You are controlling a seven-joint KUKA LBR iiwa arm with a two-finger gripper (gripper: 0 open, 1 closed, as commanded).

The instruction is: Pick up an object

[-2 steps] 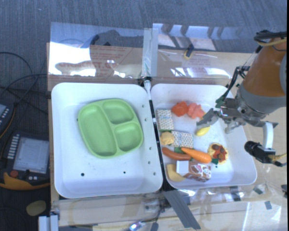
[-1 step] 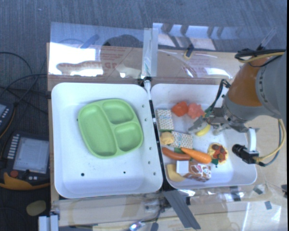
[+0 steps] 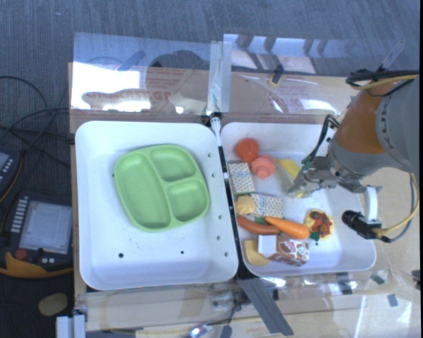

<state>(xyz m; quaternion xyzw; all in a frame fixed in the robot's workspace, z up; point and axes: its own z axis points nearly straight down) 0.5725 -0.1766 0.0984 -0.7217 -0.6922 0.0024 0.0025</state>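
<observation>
The right bin [image 3: 352, 259] holds several toy foods: a red tomato [image 3: 247, 148], a pink piece [image 3: 264, 166], a yellow piece [image 3: 290, 167], a checkered block [image 3: 241, 178], a carrot [image 3: 287, 226], a sausage [image 3: 255, 225], a pizza-like piece [image 3: 319, 223] and a meat piece [image 3: 293, 249]. My gripper [image 3: 301, 189] reaches down into this bin from the right, just below the yellow piece and right of the patterned block [image 3: 268, 205]. Nothing shows between its fingers.
A green divided plate [image 3: 162, 186] lies in the left bin [image 3: 106, 259]. Clear plastic walls stand behind both bins. Cables and a handheld pendant [image 3: 35, 231] lie on the floor at the left.
</observation>
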